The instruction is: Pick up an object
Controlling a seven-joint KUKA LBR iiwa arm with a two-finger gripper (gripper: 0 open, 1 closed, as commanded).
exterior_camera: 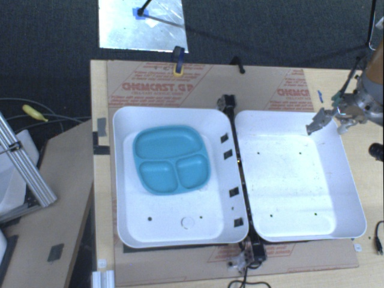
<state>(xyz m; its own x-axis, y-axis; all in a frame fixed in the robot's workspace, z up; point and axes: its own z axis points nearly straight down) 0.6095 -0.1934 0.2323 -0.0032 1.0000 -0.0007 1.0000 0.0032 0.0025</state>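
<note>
A blue divided plate [171, 159] with three compartments lies flat in the left white bin [123, 221]. My gripper [327, 128] hangs over the far right corner of the right white bin [348, 221], well to the right of the plate. Its fingers are spread, one fingertip [312, 128] pointing left over the bin floor. Nothing sits between them. The grey arm comes in from the right edge.
Black clips line the divider [231, 161] between the two bins. A yellow and blue clamp [178, 62] stands at the bench's far edge, with a shiny metal sheet [143, 17] behind it. An aluminium frame [24, 167] stands at the left.
</note>
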